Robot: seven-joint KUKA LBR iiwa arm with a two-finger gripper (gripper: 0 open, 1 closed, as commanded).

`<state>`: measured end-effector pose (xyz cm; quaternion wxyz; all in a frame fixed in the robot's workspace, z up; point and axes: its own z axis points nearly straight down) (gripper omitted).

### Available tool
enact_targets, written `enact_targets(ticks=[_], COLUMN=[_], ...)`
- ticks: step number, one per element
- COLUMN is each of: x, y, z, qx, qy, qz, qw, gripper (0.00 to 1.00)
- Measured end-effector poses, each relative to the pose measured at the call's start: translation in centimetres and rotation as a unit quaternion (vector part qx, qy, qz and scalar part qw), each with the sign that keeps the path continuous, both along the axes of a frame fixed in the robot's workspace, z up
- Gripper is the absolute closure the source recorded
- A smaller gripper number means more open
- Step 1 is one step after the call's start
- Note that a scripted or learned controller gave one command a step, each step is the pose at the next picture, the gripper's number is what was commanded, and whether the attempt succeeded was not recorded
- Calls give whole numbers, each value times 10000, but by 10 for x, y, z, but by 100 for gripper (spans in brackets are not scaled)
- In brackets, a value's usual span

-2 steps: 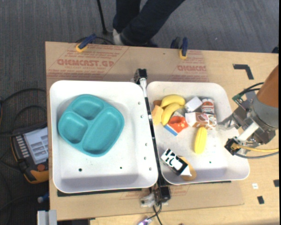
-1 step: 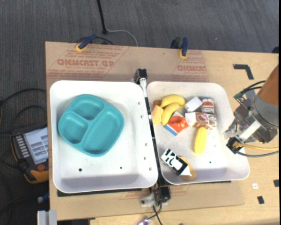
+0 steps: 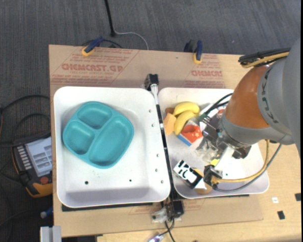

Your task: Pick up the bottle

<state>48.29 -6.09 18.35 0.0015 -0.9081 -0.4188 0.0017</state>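
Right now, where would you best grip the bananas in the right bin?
Probably across the middle of the bananas, coming straight down from above: they lie flat and curved, with an orange block and a red item crowding their lower side.

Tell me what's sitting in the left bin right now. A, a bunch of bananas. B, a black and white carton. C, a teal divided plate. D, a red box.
C: the teal divided plate lies in the left bin, while the bananas sit in the right bin under the arm.
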Motion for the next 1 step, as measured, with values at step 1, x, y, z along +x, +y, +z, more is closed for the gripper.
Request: enact_targets(ticks=[1], x=[0], y=[-1], z=[0], qx=[-3], qy=[-3], qz=[-3], qw=[10000], gripper=[0])
